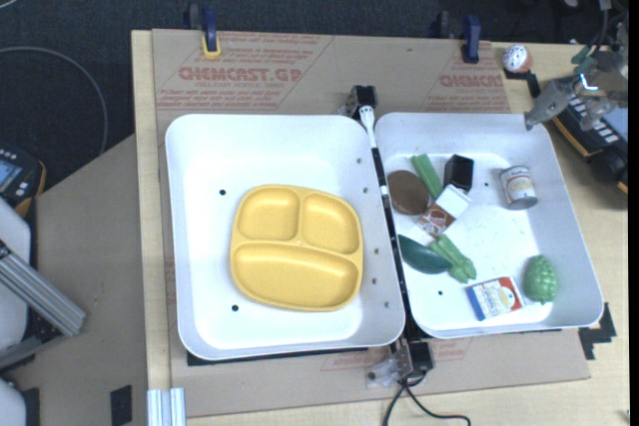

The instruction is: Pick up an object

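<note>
The right bin (569, 214) holds several small objects. A brown round piece (406, 192) lies near the divider, with a green stick (427, 175) and a black block (458, 172) beside it. A small silver can (517, 187) lies further right. A white and red box (445, 210) sits mid-bin. Below it a dark green pod (423, 256) touches a light green piece (455, 257). A red, white and blue packet (494, 297) and a green bumpy ball (540, 278) rest near the front edge.
The left bin (200, 175) holds a yellow divided plate (297, 246). A grey metal piece (554, 98) hangs over the right bin's far right corner, with cables and dark gear behind it. Blue clamps (209, 23) pin the cardboard at the back.
</note>
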`<act>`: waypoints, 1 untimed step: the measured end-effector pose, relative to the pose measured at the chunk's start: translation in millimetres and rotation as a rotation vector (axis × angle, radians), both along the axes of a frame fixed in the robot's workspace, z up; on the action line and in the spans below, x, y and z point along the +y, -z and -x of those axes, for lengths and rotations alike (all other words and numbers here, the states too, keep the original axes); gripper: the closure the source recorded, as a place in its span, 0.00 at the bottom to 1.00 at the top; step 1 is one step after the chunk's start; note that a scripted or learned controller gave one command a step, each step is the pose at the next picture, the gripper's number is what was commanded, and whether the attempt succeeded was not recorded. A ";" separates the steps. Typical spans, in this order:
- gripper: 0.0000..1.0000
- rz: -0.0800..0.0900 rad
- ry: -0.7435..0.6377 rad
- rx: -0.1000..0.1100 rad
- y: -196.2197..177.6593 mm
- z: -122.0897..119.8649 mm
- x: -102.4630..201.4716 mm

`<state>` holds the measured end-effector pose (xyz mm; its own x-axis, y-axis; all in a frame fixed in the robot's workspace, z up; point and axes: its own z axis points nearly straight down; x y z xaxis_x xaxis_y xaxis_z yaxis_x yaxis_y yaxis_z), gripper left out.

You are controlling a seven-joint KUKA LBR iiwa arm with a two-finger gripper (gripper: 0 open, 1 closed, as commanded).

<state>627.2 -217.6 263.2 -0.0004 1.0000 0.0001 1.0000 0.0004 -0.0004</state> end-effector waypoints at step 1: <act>0.00 0.004 0.001 -0.012 -117.8 54.8 8.2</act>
<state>572.4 -209.4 381.0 0.0010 1.0000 -0.0041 0.9999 -0.0010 0.0114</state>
